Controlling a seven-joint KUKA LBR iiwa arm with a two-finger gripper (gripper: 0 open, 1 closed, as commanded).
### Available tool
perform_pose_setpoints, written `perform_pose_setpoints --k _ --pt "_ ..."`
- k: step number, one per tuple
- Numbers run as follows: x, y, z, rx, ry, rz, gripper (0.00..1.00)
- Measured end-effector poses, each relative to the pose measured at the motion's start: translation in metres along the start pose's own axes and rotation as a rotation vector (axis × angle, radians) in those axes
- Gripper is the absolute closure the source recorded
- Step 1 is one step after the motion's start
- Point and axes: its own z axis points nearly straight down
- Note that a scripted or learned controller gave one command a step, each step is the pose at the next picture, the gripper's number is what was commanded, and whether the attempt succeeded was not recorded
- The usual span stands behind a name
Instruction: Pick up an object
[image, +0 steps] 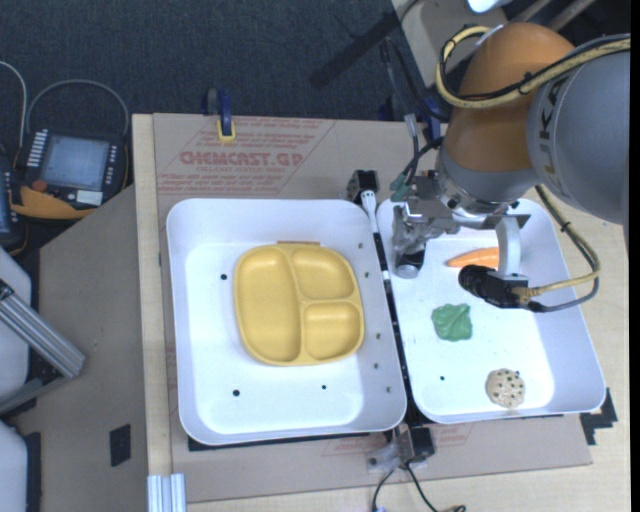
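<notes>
Gripper at right bin's left wall, finger state cannot be told, orange carrot just beside it, green leaf and cookie below on open floor, yellow tray in left bin.

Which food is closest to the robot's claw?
The carrot. It lies right beside the gripper, while the green leaf and the cookie sit farther down the right bin.
</notes>
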Motion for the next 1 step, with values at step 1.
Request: perform_pose_setpoints --k 1 --pt "0.0503 -0.0191 -0.0023 0.002 0.0 0.0 1.0"
